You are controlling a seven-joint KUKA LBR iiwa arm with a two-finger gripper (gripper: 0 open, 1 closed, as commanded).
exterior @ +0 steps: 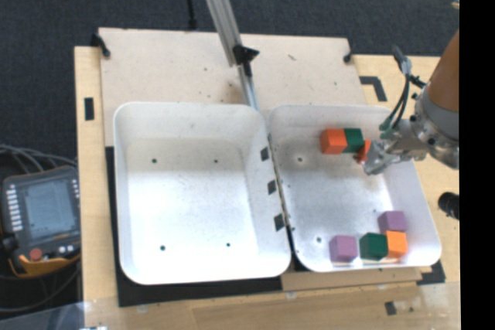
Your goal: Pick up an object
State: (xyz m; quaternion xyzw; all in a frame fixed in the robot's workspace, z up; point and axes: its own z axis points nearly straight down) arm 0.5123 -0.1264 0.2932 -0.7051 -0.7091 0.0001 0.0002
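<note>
the claw [377,159] hangs low over the right-hand bin [309,189], near its far right side, and whether it is spread or pinched cannot be told from this angle. just to its left, toward the middle of the bench, sit an orange block [333,141] and a green block [354,138] touching side by side, with a small red-orange piece [362,151] right against the claw, though nothing is clearly caught in it. these look the nearest candidates, their row running left to right away from the claw, while the purple, green and orange blocks [375,242] clustered at the bin's near edge lie well apart.
</note>
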